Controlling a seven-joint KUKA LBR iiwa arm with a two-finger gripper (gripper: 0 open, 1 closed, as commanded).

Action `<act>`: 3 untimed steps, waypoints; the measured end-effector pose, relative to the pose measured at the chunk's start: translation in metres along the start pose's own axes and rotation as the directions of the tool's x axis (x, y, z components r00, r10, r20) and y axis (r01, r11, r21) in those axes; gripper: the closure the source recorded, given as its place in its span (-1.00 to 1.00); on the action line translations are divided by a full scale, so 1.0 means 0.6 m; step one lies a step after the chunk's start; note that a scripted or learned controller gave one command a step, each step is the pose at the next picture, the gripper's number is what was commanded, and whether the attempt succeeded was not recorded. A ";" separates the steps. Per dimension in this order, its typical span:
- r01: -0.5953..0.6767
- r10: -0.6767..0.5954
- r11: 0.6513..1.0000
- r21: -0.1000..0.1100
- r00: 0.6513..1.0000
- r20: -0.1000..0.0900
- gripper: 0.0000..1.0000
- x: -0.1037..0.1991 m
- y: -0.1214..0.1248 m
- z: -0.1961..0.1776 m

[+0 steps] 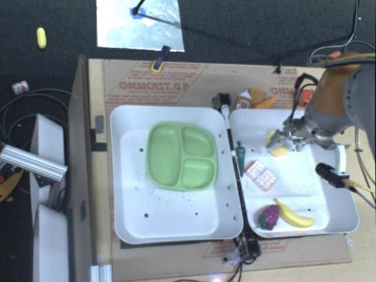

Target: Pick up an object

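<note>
While the gripper meets a yellow object, its orientation is unclear.

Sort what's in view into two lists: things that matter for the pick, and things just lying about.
For the pick: hand; yellow lump beside it; banana; grapes; checkered packet; right bin.

Lying about: green plate; left bin; cardboard sheet.

A shiny foil sheet lies on the dark floor beyond the desk. A small yellow item sits far left, above coiled black cables and a metal bar.
</note>
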State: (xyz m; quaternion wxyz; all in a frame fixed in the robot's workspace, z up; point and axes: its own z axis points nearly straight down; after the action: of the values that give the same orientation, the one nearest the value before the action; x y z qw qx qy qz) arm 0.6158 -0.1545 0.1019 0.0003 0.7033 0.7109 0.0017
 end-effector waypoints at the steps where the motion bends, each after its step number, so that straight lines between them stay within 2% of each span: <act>1: -0.003 0.003 1.000 -0.004 1.000 0.002 -1.00 0.031 0.083 0.029; 2: -0.005 0.005 1.000 0.002 1.000 0.003 -1.00 0.047 0.064 0.029; 3: -0.010 0.010 1.000 0.001 1.000 0.003 -1.00 0.034 0.045 0.018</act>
State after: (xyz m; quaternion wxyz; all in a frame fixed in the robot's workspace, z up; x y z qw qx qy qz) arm 0.6424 -0.1335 0.0914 0.0009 0.7070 0.7072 0.0000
